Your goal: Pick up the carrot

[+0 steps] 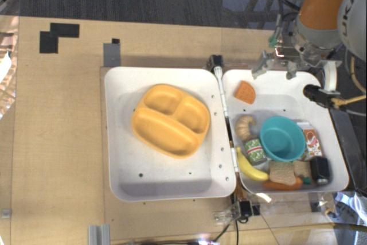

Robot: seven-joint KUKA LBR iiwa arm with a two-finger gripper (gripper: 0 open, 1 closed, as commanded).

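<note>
The carrot [281,185] is a slim orange piece lying along the near wall of the right bin [338,172], partly tucked under a slice of bread [282,171]. My gripper [276,69] hangs over the far rim of that bin, well away from the carrot. It is open, its two fingers spread wide with nothing between them. The teal bowl [282,139] lies between the gripper and the carrot.
The right bin also holds an orange wedge [245,92], a croissant [245,125], a small can [254,151], a banana [251,167], a red packet [313,143] and a black block [319,169]. A yellow divided plate [171,119] sits in the left bin [123,181].
</note>
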